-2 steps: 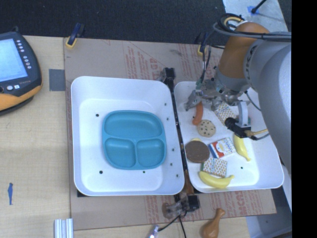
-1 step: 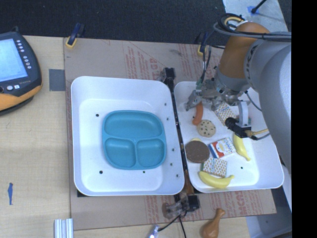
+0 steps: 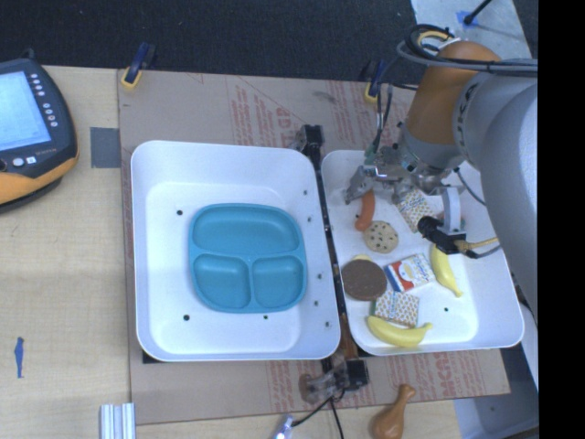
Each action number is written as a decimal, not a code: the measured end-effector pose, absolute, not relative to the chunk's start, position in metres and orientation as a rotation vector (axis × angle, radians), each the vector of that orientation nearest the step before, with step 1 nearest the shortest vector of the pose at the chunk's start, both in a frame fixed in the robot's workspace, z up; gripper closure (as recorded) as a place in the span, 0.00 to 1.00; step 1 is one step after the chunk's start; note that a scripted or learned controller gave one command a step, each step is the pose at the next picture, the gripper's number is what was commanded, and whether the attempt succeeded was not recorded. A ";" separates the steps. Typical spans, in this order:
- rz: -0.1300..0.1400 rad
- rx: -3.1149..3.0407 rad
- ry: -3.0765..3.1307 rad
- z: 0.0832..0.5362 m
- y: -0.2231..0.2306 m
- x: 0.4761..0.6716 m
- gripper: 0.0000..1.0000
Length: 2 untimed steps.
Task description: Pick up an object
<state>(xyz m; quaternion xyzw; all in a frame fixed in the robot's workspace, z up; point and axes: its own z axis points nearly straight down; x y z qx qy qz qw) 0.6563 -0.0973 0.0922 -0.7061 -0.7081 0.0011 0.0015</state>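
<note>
Two white bins sat side by side; mine, the right bin (image 3: 494, 332), held scattered toy food. My gripper (image 3: 379, 186) hovered low over the orange hot dog (image 3: 366, 210), apparently lining up; its grip state I couldn't tell.

You see the arm (image 3: 494, 154) covering the right bin's (image 3: 475, 332) far corner, the pendant (image 3: 27, 131) cut by the left edge, and the small packets' (image 3: 409, 273) print unreadable.

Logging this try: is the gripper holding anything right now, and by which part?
Cannot be told. The gripper is low in the right bin, just above the orange hot dog, but no object is visibly between its fingers.
</note>
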 end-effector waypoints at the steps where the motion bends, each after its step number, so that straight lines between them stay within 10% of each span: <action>1: 0.002 -2.218 -2.223 0.092 -0.103 0.656 0.00; 2: 0.002 -2.217 -2.223 0.092 -0.102 0.656 0.00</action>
